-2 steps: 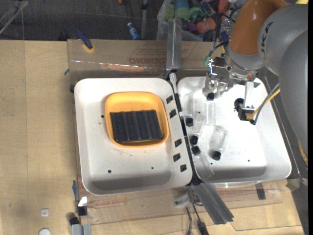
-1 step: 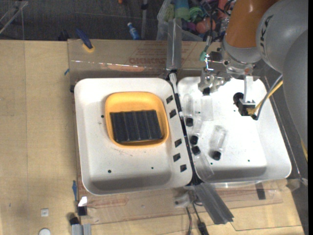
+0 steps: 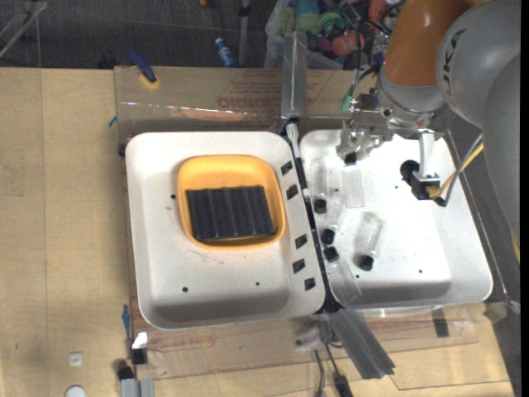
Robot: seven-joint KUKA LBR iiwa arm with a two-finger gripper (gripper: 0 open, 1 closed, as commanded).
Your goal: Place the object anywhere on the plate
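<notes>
Starting at the left, the left bin point(image 3: 157, 292) holds the plate point(image 3: 186, 180) — a yellow-orange dish with rounded corners, sitting toward the bin's upper middle. On it lies a dark ribbed rectangular object point(image 3: 230, 212), flat, covering most of the plate's floor and reaching its lower edge. If that slab is the thing I am meant to place, then the main part of the job looks done: it rests on the plate, inside the rim as far as I can judge, and nothing of mine touches it.

Moving right, the divider between the bins carries a row of small dark tabs. Past it, the right bin point(image 3: 463, 279) has a few small clear pieces point(image 3: 369, 231) on its floor, hard to make out, with little black dots near them.

Further right and up, my gripper point(image 3: 360, 145) hangs over the far left corner of the right bin, well apart from the plate. My arm point(image 3: 463, 48) comes in from the right, its orange band just above the wrist. Whether my jaws are parted or closed — I cannot tell; they are too small and too cluttered with cabling here. I see nothing gripped.

What is left, as I judge it, is only to pull clear and confirm the slab sits steady.
</notes>
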